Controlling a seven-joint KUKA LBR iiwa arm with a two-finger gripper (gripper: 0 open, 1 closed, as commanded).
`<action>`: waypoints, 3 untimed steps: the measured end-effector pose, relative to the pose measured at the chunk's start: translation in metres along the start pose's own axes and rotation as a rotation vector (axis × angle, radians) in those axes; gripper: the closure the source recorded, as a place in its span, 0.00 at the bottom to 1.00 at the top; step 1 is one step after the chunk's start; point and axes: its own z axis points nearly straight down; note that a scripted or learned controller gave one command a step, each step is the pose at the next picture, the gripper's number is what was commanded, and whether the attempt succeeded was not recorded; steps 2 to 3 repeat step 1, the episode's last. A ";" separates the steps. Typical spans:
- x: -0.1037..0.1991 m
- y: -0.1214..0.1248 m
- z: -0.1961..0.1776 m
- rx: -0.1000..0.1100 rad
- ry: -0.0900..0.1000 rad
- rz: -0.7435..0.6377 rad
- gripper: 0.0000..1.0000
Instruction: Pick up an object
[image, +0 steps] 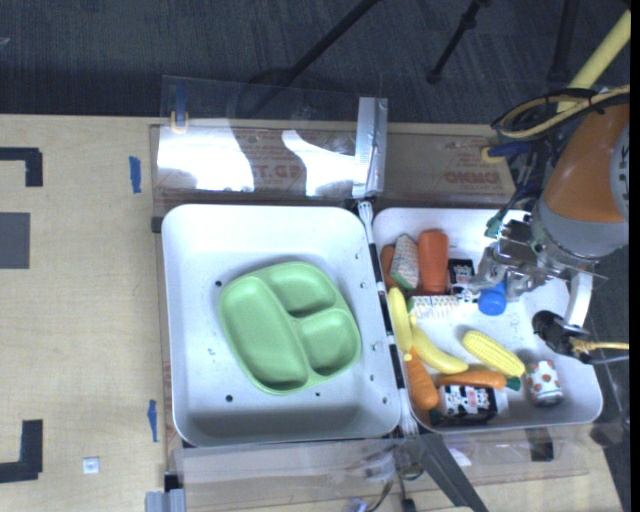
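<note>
The right bin holds several small items: a yellow banana, a corn cob, a carrot, an orange sausage-like cylinder, a black-and-white box and a small spotted can. A small blue round object lies in the middle of that bin. My gripper hangs over the bin's upper right part, just above and right of the blue object. Its tips are lost among metal parts and clutter.
The left bin holds a green divided plate. A ridge where the two bins meet separates them. A clear panel and a metal post stand behind the bins. Cables trail at the right bin's far side.
</note>
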 end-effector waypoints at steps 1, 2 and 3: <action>0.008 0.012 -0.025 -0.004 -0.001 -0.164 1.00; 0.008 0.012 -0.025 -0.004 -0.001 -0.164 1.00; 0.008 0.012 -0.025 -0.004 -0.001 -0.164 1.00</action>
